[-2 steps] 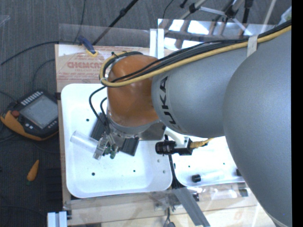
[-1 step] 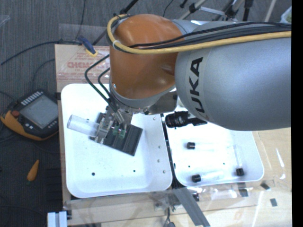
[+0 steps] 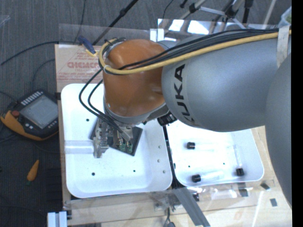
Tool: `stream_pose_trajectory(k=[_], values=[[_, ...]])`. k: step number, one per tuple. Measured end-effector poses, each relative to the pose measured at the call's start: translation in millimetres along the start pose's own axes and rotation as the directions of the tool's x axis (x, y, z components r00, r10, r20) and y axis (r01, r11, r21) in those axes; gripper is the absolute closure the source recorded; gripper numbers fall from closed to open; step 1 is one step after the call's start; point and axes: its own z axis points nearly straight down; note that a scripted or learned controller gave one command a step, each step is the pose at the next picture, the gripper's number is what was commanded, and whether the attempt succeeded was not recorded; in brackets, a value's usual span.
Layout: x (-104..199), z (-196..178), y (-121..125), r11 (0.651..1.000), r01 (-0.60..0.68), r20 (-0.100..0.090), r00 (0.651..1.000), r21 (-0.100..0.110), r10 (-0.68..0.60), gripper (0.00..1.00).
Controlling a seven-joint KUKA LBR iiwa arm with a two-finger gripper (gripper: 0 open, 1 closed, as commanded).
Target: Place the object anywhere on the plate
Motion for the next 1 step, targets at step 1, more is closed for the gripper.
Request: stream_pose_trajectory(k=[1], values=[[0.5,42.6,0.0,0.899,0.439,-0.002,0.899,-0.001,-0.439,1.00]])
